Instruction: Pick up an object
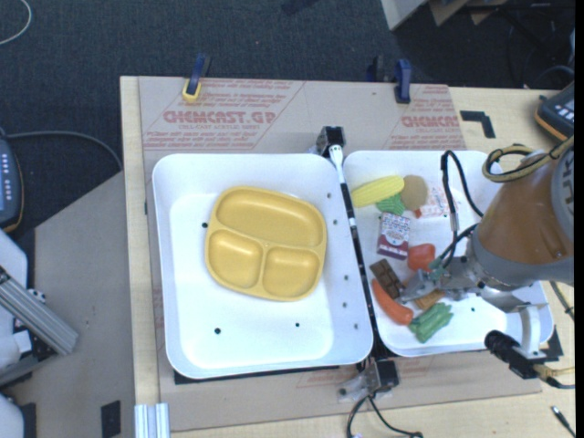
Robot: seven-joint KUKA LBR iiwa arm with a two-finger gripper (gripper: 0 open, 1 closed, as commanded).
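The right bin [474,334] holds a heap of toy food: a yellow corn cob [377,190], a tan round piece [415,190], a small red-and-white packet [395,234], a red tomato-like piece [421,256], a brown chocolate bar [387,277], an orange carrot [391,304] and a green pod [431,321]. My gripper [429,288] is low in this bin, among the carrot, the tomato piece and the green pod. The arm's orange band and grey wrist [525,235] cover the bin's right part.
The left bin [182,272] carries a yellow three-compartment plate [265,242]. A black divider clamp runs between the two bins [351,235]. Black cables loop over the right bin's back right [453,185]. Clamps stand on the cardboard at the back [192,80].
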